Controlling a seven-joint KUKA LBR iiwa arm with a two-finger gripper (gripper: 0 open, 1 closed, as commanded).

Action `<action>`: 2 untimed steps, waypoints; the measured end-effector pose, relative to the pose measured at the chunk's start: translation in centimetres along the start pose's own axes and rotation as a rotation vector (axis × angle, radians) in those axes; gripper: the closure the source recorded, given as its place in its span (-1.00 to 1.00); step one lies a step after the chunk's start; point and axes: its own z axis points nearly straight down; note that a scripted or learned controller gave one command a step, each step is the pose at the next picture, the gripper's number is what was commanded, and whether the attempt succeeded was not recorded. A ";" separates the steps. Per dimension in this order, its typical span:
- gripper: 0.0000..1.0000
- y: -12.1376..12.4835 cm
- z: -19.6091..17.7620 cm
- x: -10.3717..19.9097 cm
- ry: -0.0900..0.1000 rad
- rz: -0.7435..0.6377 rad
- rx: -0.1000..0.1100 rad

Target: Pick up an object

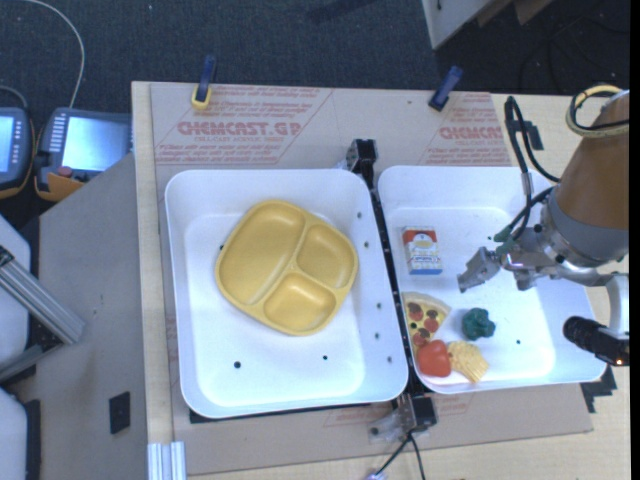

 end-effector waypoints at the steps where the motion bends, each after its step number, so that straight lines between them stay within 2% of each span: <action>1: -1.00 0.3 -0.7 0.0 -0.002 -0.004 -0.014; 2: -1.00 0.1 3.5 0.0 0.000 -0.002 -0.010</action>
